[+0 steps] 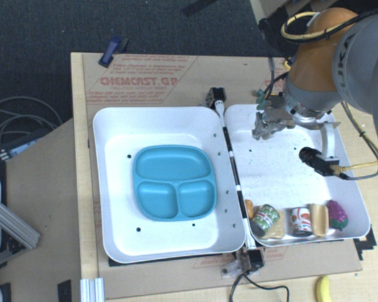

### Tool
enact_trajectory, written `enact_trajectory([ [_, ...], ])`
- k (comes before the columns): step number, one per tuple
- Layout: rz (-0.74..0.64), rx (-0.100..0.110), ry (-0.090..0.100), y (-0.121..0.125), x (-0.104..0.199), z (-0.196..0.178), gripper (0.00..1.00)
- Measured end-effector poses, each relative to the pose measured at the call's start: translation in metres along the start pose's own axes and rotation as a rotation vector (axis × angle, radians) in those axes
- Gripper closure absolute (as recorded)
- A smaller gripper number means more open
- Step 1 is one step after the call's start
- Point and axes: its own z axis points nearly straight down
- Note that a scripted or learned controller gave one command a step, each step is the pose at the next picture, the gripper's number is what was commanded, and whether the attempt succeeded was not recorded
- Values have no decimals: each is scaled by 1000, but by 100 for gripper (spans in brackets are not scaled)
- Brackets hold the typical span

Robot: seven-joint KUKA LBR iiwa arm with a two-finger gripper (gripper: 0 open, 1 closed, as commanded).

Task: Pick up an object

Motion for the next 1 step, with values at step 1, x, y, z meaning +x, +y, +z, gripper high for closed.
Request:
enact_trajectory([
  [1,0,1,-1,12,39,-66,100],
])
